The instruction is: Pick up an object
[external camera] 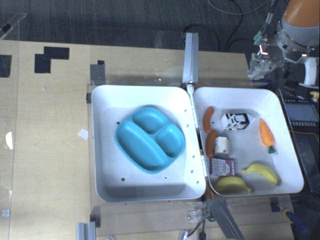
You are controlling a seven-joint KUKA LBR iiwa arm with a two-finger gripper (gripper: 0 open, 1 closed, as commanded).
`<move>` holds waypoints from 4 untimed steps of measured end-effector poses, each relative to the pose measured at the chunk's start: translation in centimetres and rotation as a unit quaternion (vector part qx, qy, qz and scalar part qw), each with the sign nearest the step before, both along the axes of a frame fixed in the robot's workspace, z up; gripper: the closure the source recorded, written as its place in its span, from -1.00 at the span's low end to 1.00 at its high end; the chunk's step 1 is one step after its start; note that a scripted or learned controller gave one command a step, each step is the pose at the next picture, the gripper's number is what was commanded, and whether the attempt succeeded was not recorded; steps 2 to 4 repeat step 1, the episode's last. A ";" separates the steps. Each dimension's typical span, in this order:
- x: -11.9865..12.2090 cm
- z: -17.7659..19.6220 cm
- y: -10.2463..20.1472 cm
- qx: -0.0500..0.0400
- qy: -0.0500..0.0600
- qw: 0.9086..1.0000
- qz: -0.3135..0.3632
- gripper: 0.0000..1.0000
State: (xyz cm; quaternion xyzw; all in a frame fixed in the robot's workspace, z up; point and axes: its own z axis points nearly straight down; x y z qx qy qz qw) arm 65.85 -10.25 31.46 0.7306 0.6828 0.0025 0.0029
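The hand hangs above the right bin's far corner.

The arm is cut off by the top and right edges, leaving just its orange band and grey wrist. The gripper is a blurred, pale shape, its details unreadable. The print on the small box is too small to read.

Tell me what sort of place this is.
Probably a robotics lab bench for pick tests: two white bins hold toy food such as a carrot, the arm reaches in, and cables trail behind.
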 end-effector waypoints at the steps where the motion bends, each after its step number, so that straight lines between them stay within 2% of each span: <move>1: 0.2 1.3 0.1 -0.001 -0.003 1.000 0.003 1.00; 4: 0.2 1.3 0.1 -0.001 -0.003 1.000 0.003 1.00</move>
